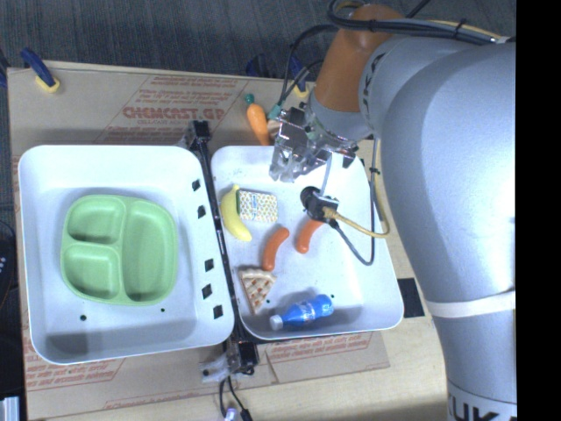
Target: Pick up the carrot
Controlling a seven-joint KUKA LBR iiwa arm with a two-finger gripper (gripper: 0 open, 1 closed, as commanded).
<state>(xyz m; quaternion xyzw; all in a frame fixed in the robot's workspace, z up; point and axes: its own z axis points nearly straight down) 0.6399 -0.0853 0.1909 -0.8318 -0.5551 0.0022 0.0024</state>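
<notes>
The carrot (257,123), orange with a small green top, lies on the cardboard just behind the back rim of the right bin (377,296). My gripper (287,167) hangs over the back part of that bin, slightly right of and nearer than the carrot. It does not touch the carrot. Nothing shows in the gripper.
The right bin holds a banana (232,214), a patterned white block (257,205), two orange-red sausage-like pieces (274,247) (308,234), a waffle-like wedge (256,288) and a blue bottle (303,312). A green divided plate (120,248) sits in the left bin (44,174). A black cable (355,239) loops below the wrist.
</notes>
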